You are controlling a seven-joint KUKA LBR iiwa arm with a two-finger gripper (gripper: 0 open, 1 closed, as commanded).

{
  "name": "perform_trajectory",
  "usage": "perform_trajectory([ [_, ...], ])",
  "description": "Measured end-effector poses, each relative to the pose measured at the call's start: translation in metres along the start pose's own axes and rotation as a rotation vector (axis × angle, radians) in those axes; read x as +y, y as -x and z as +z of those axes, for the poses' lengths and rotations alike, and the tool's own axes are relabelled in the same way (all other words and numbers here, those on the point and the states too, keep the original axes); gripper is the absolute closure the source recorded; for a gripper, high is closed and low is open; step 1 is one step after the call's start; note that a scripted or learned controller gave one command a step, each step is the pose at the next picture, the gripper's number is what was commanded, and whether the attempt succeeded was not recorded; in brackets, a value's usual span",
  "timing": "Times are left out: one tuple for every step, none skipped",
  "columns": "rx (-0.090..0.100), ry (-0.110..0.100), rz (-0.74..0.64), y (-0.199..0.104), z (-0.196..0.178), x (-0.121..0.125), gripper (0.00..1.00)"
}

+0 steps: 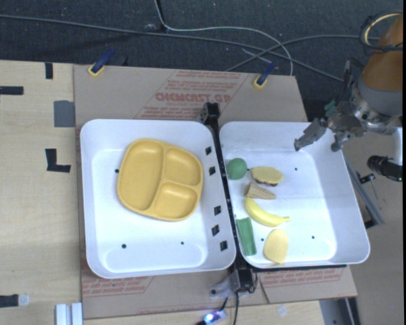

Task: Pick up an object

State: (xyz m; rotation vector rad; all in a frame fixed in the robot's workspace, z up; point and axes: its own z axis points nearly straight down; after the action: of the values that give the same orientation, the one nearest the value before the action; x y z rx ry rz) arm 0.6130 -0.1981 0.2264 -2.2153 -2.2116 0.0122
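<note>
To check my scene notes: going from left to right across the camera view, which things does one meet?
Yellow divided plastic plate → round green ball → yellow curved toy banana → grey two-finger gripper.

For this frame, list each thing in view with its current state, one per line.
Gripper: open, holding nothing, above right bin's far edge.
Yellow plate: upright in left bin.
Green ball: resting in right bin.
Banana: lying flat.
Green stick: lying by the divider.
</note>
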Motion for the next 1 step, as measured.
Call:
perform_trajectory([
  [-0.003, 0.012, -0.003, -0.0003, -0.0073, 0.0026, 0.0],
])
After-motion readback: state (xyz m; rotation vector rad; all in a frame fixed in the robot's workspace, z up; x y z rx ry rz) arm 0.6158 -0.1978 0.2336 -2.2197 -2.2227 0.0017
